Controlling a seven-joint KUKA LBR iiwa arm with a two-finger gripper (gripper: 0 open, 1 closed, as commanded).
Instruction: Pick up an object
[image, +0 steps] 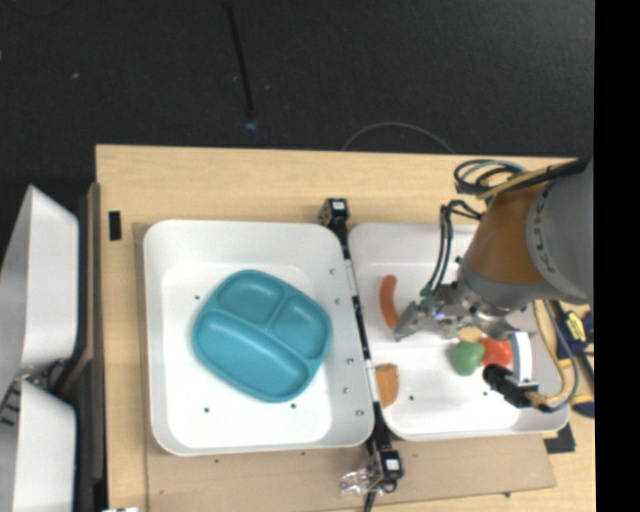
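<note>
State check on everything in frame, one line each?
Gripper: low in the right bin, fingers beside the orange sausage, nothing seen between them.
Orange sausage: lying loose in the right bin.
Tan piece: lying by the divider.
Green ball: resting under the arm.
Red piece: beside the green ball.
Blue tray: flat in the left bin.

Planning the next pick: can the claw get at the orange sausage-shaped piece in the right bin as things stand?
Probably yes. The claw hangs just right of the orange sausage-shaped piece, which lies alone on the right bin floor with bare white around it. The green ball sits farther right, out of the way.
</note>
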